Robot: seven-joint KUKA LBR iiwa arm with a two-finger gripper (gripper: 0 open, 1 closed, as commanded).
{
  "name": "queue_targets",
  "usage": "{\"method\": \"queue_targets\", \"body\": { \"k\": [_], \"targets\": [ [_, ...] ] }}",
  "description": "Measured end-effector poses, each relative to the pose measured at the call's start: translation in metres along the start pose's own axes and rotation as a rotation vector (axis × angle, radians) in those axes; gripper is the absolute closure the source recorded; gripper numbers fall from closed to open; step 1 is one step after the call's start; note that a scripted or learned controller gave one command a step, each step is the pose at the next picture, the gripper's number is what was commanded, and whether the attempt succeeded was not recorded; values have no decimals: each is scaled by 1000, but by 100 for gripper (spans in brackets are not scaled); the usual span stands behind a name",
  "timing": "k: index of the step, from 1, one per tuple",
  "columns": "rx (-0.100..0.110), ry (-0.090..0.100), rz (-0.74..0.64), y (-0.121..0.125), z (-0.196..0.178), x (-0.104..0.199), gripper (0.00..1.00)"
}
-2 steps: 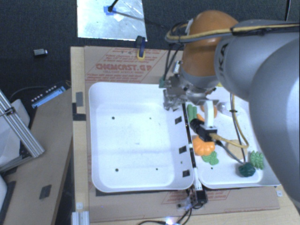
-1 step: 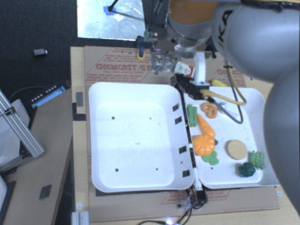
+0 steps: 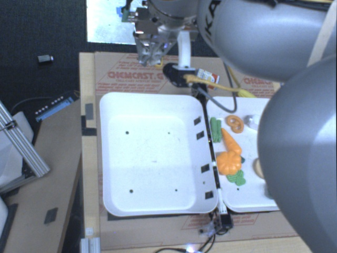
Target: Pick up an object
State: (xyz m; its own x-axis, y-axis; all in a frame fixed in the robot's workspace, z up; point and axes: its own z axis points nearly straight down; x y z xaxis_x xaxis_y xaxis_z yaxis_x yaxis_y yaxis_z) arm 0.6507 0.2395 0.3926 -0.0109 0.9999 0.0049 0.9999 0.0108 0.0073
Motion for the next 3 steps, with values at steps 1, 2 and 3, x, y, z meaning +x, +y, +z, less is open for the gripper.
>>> {"method": "queue_targets", "body": {
  "k": [1, 2, 3],
  "targets": [
    [-9, 2, 5, -21, -135, -5, 100],
    [5, -3, 4, -63, -145, -4, 100],
    [16, -5, 2, -168, -79, -2, 100]
  ]
}}
